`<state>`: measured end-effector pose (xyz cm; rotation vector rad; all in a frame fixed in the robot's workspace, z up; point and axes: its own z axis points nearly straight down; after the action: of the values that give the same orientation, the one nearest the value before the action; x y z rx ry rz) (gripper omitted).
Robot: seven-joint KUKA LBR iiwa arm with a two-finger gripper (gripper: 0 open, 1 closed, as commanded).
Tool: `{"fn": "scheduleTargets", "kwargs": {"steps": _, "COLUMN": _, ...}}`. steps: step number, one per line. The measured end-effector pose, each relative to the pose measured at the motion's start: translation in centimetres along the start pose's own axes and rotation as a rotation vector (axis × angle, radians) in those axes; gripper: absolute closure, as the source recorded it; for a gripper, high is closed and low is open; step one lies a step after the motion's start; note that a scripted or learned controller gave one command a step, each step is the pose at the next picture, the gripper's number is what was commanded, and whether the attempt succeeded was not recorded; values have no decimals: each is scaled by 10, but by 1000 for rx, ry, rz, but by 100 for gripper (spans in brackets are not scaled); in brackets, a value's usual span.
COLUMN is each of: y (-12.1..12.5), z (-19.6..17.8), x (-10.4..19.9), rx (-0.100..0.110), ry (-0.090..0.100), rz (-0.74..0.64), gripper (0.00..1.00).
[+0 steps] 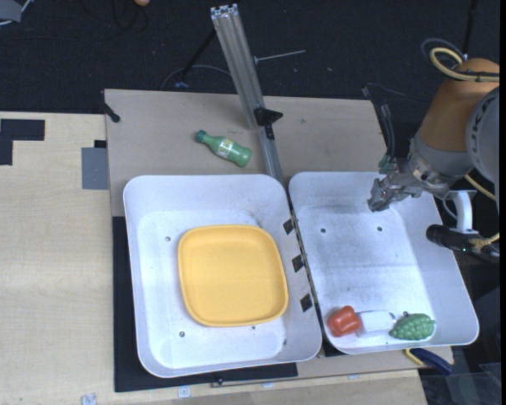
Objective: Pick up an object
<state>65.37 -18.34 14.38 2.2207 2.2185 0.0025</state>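
Note:
In the right bin (379, 251), a red pepper-like toy (344, 320), a small white object (376, 320) and a green bunch of grapes (412, 327) lie in a row along the near edge. A yellow square plate (232, 274) lies in the left bin (152, 226). My gripper (383, 197) hangs over the far right corner of the right bin, well away from the three small objects. Nothing shows between its tips.
A green bottle (224, 148) lies on the bench behind the left bin. A slanted metal rail (245, 70) rises behind the gap between the bins. Black clips (296, 262) sit along the divider. The grey-and-orange arm (455, 116) enters at the right.

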Motion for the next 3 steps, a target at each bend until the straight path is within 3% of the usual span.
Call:
{"fn": "scheduleTargets", "kwargs": {"steps": 2, "y": 0, "z": -121, "x": 10, "rx": -2, "ry": 0, "rz": -1, "gripper": 100}}
{"fn": "scheduleTargets", "kwargs": {"steps": 3, "y": -14, "z": -110, "x": 63, "rx": 4, "ry": 2, "rz": -4, "gripper": 100}}
